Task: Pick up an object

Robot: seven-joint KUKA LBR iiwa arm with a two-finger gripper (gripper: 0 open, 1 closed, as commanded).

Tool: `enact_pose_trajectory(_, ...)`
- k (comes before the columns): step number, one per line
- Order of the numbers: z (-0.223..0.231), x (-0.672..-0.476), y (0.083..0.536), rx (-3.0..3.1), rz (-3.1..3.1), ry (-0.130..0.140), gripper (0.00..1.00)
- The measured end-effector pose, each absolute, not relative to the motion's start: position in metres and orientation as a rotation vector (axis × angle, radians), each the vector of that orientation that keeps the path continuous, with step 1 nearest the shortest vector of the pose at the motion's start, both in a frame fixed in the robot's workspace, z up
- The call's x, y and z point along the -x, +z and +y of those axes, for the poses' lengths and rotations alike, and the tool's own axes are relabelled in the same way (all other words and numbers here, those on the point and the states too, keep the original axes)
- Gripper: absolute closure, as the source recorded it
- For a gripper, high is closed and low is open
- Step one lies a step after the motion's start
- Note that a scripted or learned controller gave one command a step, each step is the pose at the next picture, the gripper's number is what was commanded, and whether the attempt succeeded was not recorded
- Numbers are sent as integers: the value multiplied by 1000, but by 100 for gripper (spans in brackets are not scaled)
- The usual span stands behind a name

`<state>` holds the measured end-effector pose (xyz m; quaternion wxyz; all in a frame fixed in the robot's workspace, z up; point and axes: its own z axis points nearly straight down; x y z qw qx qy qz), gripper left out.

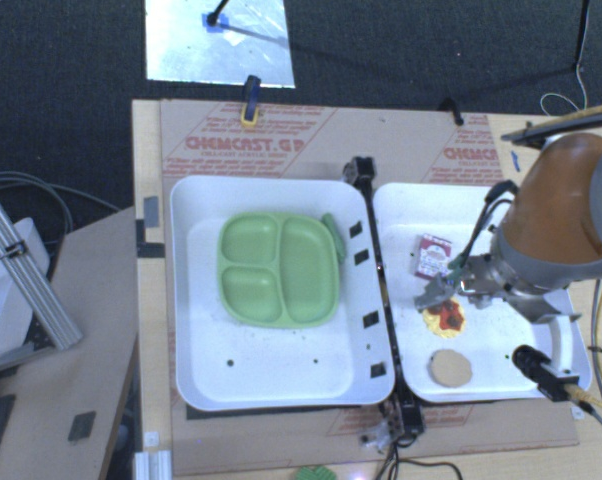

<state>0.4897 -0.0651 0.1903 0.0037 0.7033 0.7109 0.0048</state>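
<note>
Orange-red object (447, 316), just under gripper (433, 295)

I see the arm (566, 208) coming in from the right, orange band up top, grey wrist angled down and to the left. Gripper (433, 295) sits low, pointing left, at roughly mid-height of the view. Can't resolve the tip from here, too small and blurred. Cables loop along the wrist.

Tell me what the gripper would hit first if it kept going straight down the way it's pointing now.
Most likely the small red and yellow object, which lies on the right bin's floor just under the gripper. Height above it is hard to judge from this slanted view, so the tip could instead land on bare bin floor beside it.
</note>
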Motion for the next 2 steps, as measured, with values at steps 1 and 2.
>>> enact_pose_trajectory(1, -100, -528, 86, -2220, 2221, -1, 0)
enact_pose_trajectory(2, -98, -528, 102, -2216, 2223, 5, 100)
